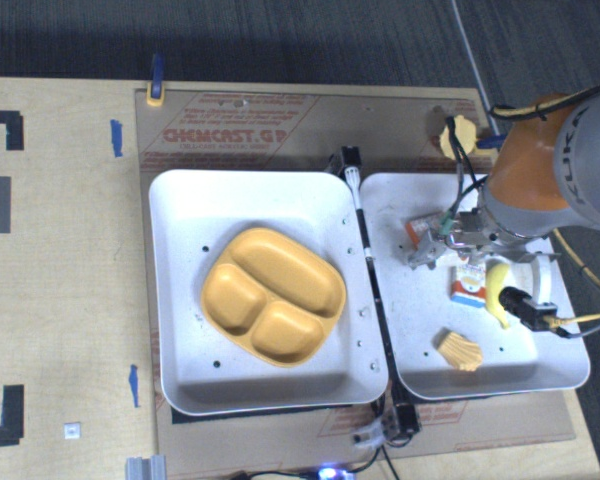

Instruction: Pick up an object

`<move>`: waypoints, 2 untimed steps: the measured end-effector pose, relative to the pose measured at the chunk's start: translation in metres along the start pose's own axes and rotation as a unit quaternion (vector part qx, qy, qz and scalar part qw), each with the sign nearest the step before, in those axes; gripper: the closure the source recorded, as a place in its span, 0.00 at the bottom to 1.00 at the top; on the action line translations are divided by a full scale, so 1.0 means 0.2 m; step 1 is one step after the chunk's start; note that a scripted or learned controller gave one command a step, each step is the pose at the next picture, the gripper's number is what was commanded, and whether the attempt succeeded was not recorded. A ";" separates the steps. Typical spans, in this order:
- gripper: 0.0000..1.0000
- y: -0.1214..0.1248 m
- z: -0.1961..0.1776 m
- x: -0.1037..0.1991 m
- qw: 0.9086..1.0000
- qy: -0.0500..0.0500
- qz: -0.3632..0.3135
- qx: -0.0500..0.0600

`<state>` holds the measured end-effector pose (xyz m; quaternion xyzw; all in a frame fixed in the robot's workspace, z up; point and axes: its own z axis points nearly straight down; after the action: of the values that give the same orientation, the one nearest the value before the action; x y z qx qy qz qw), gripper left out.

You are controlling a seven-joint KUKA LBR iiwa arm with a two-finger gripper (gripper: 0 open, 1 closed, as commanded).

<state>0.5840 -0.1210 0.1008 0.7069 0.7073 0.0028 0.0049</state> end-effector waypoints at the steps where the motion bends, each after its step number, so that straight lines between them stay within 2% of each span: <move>1: 0.00 -0.17 0.05 0.08 1.000 -0.003 0.001 -0.005; 2: 0.00 -0.50 0.05 0.13 1.000 -0.002 0.000 -0.005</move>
<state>0.4846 -0.0953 0.0896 0.7072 0.7070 0.0045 0.0098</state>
